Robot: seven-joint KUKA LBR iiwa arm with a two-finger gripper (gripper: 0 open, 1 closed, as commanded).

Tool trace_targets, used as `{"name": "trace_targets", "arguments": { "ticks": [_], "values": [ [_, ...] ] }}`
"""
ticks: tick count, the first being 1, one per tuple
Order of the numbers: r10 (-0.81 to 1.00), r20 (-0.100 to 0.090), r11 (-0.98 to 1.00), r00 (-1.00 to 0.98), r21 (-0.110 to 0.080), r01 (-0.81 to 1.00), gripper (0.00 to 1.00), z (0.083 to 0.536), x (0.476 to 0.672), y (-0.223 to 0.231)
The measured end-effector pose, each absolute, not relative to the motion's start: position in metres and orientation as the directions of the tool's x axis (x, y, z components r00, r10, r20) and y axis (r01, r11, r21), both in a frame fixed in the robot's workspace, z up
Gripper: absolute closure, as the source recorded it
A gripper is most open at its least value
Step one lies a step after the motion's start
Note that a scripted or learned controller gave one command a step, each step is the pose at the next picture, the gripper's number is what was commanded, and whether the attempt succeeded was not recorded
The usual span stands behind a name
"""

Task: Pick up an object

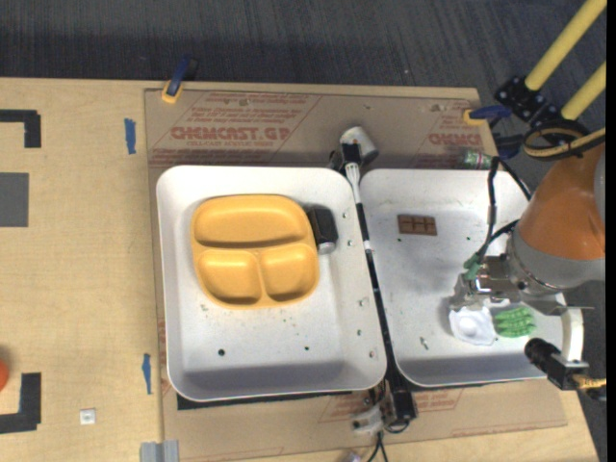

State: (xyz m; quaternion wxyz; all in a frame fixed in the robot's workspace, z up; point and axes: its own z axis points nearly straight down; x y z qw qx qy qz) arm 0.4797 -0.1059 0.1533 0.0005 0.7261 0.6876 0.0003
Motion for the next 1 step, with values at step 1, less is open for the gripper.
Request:
{"name": "trace_targets", "arguments": {
  "ticks": [1],
  "values": [
    [0.950, -0.001, -0.313, 0.313, 0.002, 0.950, 1.00, 0.1780, 0.4798, -0.0960]
  ]
}}
